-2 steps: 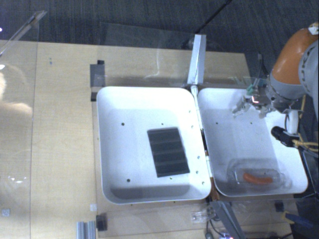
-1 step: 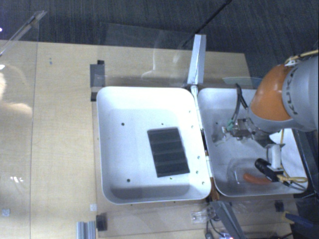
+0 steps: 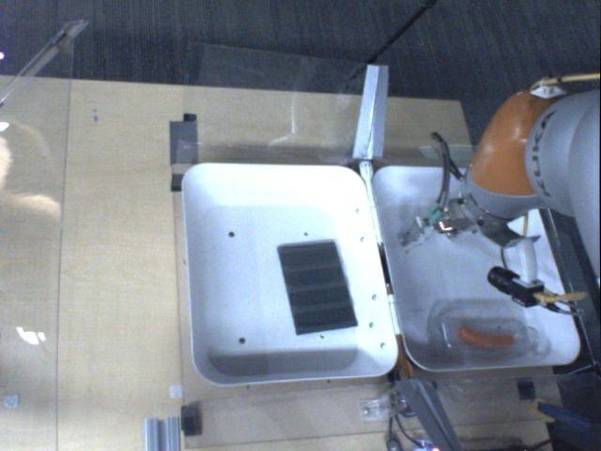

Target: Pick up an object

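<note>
Arm (image 3: pixel 563 148), grey w/ orange band (image 3: pixel 502 153), entered from the right and hung over the upper part of the right bin (image 3: pixel 413 280), wrist angled down-left. Gripper (image 3: pixel 434 222) sat above that bin's far half, nr its left wall; finger state not discernible.

1. A pale wooden bench top (image 3: pixel 103 280) fills most of the view
2. Beyond its far edge lies dark grey carpeted floor (image 3: pixel 235 7)
3. A clear plastic sheet (image 3: pixel 33 205) stands along the bench's left side, catching soft white glare
4. A metal post (image 3: pixel 371 111) rises at the far edge of the bench
5. Small black brackets (image 3: pixel 185 139) sit on the wood near the left, one far and one near
6. Light is even and diffuse, with faint shadows
</note>
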Controlling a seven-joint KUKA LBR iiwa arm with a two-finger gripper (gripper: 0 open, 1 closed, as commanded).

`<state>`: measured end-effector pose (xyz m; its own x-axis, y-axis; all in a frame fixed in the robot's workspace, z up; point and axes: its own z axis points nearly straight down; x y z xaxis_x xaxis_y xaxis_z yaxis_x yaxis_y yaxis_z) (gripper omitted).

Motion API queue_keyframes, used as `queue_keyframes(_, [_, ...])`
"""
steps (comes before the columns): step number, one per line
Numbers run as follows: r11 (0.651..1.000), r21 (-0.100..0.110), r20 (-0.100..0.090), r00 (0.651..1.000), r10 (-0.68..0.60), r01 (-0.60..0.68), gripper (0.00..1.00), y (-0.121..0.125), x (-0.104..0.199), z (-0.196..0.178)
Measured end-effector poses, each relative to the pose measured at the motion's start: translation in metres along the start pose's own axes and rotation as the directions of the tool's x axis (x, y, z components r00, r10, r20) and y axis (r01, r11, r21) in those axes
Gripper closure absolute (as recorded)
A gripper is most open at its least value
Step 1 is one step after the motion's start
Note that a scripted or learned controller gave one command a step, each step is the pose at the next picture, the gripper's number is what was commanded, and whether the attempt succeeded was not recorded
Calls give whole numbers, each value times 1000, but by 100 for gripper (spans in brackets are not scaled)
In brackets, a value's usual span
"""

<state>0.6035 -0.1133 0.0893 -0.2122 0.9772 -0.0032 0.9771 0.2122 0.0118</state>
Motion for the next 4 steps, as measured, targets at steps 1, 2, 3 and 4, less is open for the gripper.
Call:
queue_keyframes(1, [987, 4, 0, 987, 163, -163, 0, 60, 4, 3])
queue_keyframes(2, [975, 4, 2, 975, 223, -223, 0, 7, -42, -102])
queue_keyframes(3, [977, -1, 4, 977, 215, -215, 100, 9, -40, -113])
queue_keyframes(4, [977, 0, 4, 977, 215, -215, 0, 9, -40, -113])
